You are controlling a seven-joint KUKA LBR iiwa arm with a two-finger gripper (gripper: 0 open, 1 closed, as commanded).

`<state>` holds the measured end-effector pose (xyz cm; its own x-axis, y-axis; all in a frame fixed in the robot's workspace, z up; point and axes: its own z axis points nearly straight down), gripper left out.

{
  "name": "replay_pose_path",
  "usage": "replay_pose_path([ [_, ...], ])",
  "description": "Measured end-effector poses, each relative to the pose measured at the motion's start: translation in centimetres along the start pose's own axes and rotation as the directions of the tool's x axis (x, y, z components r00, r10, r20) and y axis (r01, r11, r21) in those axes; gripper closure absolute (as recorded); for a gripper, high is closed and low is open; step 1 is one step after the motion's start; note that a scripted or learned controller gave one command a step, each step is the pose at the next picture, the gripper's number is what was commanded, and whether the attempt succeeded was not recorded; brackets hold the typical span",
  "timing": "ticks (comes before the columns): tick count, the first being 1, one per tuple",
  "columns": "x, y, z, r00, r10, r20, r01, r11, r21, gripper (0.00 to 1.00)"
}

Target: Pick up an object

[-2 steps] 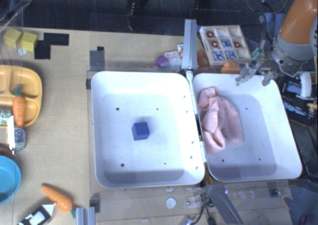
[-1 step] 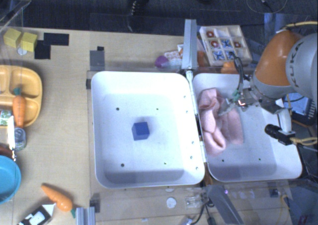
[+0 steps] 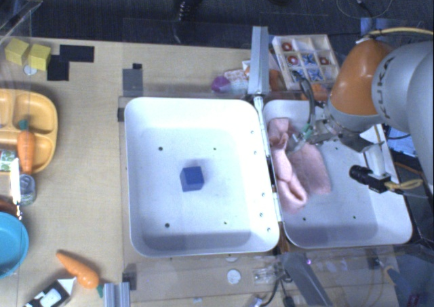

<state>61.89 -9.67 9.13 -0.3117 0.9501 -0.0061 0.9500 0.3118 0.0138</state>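
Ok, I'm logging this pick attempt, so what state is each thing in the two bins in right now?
blue cube: sitting flat in the left bin, alone, untouched.
pink cloth: crumpled, lying in the right bin against its left wall.
gripper: low at the cloth's upper edge; finger state unclear.

A rumpled pink cloth [image 3: 296, 171] lies in the right bin, a blue cube [image 3: 192, 178] in the left.

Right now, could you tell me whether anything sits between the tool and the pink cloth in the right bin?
Nothing visible does. The tool is low over the pink cloth, which lies by the right bin's left wall. The blue cube lies apart in the left bin.
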Motion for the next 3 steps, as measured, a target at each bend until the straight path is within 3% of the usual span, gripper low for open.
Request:
replay_pose_path([
  [1,0.2,2.0,0.1,1.0,-0.031,-0.001,0.031,1.0,0.001,0.0],
  [2,-2.8,2.1,-4.1,1.0,-0.016,-0.002,0.016,1.0,0.005,0.0],
  [3,-5.4,-2.8,0.1,0.994,-0.107,-0.003,0.107,0.994,0.006,0.0],
])
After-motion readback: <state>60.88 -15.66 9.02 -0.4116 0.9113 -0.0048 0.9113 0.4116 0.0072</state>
